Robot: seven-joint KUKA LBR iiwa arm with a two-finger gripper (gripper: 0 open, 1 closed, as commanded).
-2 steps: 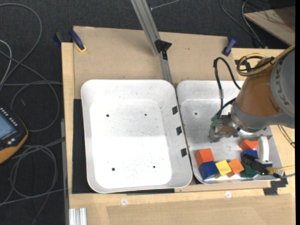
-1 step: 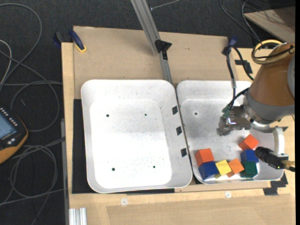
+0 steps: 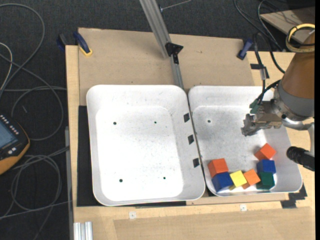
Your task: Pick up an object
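Blocks (image 3: 242, 175) well below hand (image 3: 253, 126)

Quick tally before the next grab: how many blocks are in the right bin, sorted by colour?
Orange blocks: 3
Blue blocks: 2
Yellow block: 1
Green block: 1
Total: 7, all in the right bin.

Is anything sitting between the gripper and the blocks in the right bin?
Nothing visible does. The gripper hangs over bare floor of the right bin, and the nearest block, the lone orange block, lies nearer the camera with only bare bin floor between them.
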